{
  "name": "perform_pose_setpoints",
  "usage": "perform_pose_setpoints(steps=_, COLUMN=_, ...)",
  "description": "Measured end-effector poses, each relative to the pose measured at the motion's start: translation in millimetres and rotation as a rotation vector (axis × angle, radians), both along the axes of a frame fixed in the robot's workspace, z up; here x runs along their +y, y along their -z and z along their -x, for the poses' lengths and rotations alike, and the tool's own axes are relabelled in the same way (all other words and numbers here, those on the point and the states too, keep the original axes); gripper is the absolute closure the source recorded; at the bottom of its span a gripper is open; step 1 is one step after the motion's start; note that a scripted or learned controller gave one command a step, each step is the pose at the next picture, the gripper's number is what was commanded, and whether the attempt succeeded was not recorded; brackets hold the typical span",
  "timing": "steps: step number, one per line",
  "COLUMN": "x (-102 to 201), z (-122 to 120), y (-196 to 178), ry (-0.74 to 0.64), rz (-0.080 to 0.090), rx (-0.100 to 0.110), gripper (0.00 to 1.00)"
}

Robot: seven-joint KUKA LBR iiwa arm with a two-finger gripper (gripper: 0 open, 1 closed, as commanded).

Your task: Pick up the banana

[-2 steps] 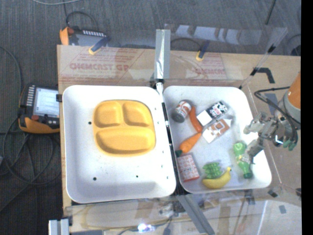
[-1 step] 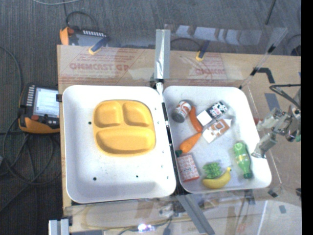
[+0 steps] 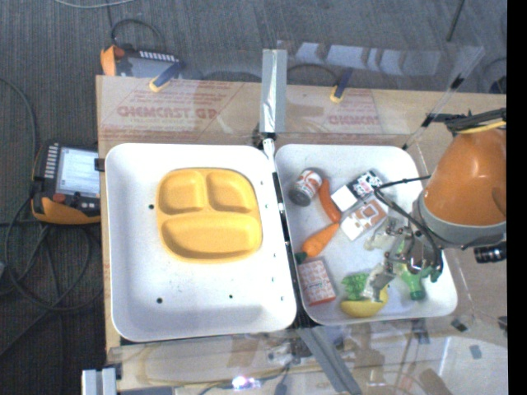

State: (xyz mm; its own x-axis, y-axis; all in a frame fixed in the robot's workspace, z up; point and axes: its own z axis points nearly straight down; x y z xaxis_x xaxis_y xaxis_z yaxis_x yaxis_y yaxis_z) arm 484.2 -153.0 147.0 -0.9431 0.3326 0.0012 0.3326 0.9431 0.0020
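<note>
The banana point(image 3: 361, 308) is a short yellow piece lying at the near edge of the right bin point(image 3: 428, 307). A green leafy toy point(image 3: 356, 285) touches its top side. My gripper point(image 3: 381, 285) hangs from the orange-banded wrist point(image 3: 468, 189) and comes down right over the banana's right end, close to it or touching it. The gripper's metal parts and cables cover part of the banana's right tip.
The right bin also holds a small can point(image 3: 307, 186), a carrot point(image 3: 320, 239), a red sausage-like piece point(image 3: 328, 202), a red packet point(image 3: 315, 281), a printed box point(image 3: 363, 217) and a green bottle point(image 3: 413, 284). The left bin point(image 3: 132, 303) holds a yellow divided tray point(image 3: 211, 213).
</note>
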Motion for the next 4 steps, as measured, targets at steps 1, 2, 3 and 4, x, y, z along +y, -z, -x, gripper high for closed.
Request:
perform_pose_setpoints(steps=1, x=-48, z=-51, y=-39, ry=-0.081, rz=0.002, rx=-0.004, gripper=0.00)
perform_pose_setpoints(steps=2, x=2, z=-5, y=57, ry=-0.749, rz=0.010, rx=-0.015, gripper=0.00)
perform_pose_setpoints(steps=3, x=3, z=-7, y=47, ry=-0.748, rz=0.013, rx=-0.021, gripper=1.00)
perform_pose_setpoints(steps=4, x=81, z=-24, y=-37, ry=-0.886, rz=0.000, rx=-0.006, gripper=1.00)
